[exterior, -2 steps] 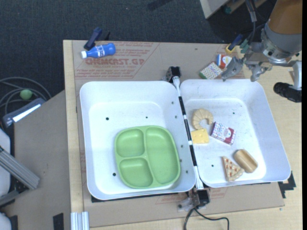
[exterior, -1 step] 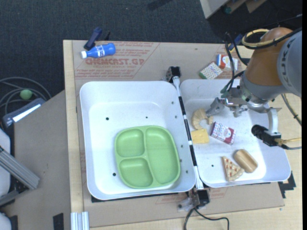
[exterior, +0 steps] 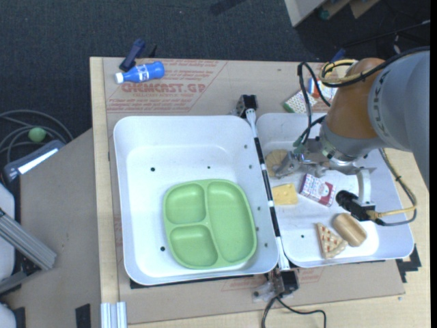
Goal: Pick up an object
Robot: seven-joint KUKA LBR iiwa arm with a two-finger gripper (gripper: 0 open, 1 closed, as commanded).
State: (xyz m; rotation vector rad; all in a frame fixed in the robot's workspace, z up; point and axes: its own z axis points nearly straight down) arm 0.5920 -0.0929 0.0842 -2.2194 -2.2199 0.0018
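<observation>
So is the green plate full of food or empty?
Empty. The green plate lies flat in the left bin, and all three of its sections show bare green.

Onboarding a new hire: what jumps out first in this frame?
The green tray in the left bin, bright against the white. Next, the grey and orange arm over the right bin, above small toy foods: a cheese wedge, a pizza slice and a hot dog. A blue bottle lies on the bench behind the bins.
</observation>
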